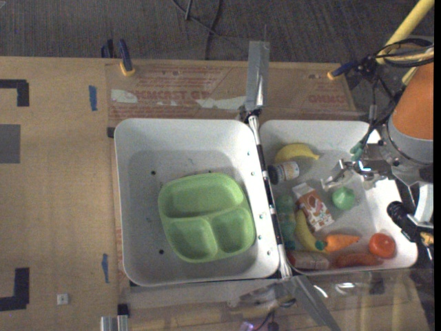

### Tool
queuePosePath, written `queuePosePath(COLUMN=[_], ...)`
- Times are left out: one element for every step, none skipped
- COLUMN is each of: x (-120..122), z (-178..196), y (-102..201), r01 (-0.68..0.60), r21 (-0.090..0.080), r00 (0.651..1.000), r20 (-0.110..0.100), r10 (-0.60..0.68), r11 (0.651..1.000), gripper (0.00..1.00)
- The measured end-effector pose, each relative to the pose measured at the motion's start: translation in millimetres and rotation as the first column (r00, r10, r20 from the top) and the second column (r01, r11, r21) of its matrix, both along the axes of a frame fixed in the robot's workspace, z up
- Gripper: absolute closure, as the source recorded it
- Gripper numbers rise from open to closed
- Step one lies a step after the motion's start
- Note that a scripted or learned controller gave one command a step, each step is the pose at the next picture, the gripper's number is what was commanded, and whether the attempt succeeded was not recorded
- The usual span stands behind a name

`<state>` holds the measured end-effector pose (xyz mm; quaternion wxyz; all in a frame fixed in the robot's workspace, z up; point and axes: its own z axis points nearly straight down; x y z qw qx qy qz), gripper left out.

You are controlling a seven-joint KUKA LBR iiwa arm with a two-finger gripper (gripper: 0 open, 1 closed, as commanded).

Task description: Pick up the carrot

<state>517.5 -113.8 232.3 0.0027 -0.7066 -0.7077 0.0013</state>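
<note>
Lying near the front edge of the right bin, the carrot points its tip toward the right, with its green end touching a yellow banana beside it. A small carton with a red picture sits just behind the carrot, and a reddish sausage-like piece lies just in front of it. An orange-red round fruit rests near the carrot's tip. Further back are a second banana, a small bottle and a green round object.

The pincer hangs above the middle of the right bin, apart from the carrot; its metal fingers look spread with nothing between them, though glare makes that hard to confirm. The left bin holds a green divided plate. Both bins sit on the tan surface.
</note>
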Motion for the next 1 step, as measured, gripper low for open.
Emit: queuePosePath(x=[-39.4], z=[-130.9], y=[-13.9], r01=[-0.023], r21=[-0.001], r00=[1.0], r20=[0.003], r10=[0.024], r11=[1.0], gripper=[0.0])
